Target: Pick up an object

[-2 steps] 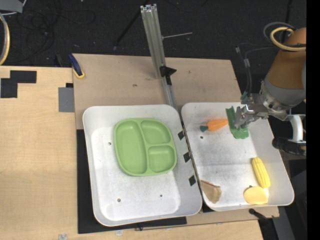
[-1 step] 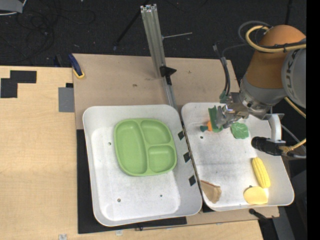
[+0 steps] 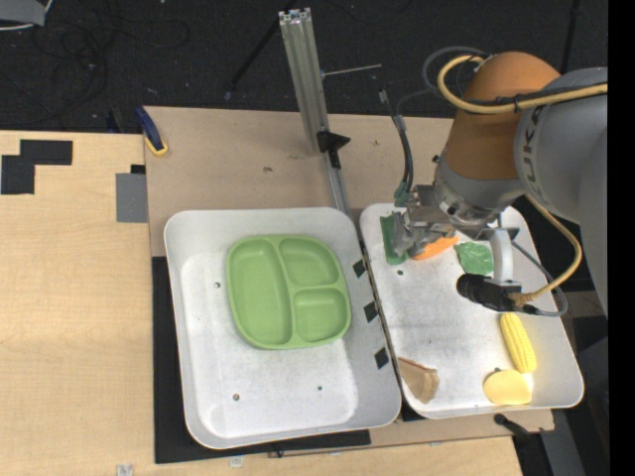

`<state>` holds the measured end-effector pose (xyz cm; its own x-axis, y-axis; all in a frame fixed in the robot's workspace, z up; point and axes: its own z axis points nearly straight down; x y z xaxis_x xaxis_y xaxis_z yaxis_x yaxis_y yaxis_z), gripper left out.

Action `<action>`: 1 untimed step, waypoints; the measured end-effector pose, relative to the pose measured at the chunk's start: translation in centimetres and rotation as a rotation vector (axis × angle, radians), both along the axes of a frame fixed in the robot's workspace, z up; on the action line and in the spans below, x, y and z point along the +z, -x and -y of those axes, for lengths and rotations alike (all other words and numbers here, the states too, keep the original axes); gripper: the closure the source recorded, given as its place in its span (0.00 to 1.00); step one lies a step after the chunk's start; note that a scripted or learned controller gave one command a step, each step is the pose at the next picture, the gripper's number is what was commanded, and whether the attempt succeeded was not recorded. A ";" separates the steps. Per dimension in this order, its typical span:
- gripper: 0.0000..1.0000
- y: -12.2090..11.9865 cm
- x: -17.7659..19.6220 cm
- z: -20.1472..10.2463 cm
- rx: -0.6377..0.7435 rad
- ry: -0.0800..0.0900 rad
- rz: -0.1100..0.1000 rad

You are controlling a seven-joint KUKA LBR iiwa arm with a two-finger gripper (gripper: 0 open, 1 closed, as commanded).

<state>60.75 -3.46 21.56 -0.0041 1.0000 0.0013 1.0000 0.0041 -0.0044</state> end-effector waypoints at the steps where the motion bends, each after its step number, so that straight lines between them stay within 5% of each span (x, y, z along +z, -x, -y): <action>1: 1.00 0.8 0.4 -5.0 -0.001 0.000 -0.001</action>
